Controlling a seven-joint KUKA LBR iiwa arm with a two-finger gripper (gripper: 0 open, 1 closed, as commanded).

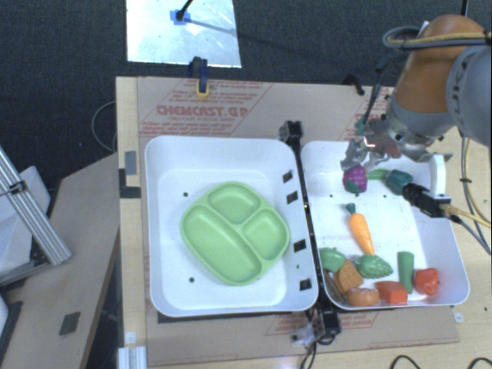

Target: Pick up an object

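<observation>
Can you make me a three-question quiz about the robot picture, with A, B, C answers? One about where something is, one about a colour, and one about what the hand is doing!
1. Where is the green tray?
A. In the left bin
B. In the right bin
C. On the floor

2. What colour is the toy right under the hand?
A. Yellow
B. Purple
C. White

3. How does the carrot lie?
A. Held up by the hand
B. On the green tray
C. On the floor of the right bin

Answers:
1. A, the tray sits in the left bin.
2. B, the purple toy sits just below the hand.
3. C, the carrot rests on the bin floor, apart from the hand.
</observation>
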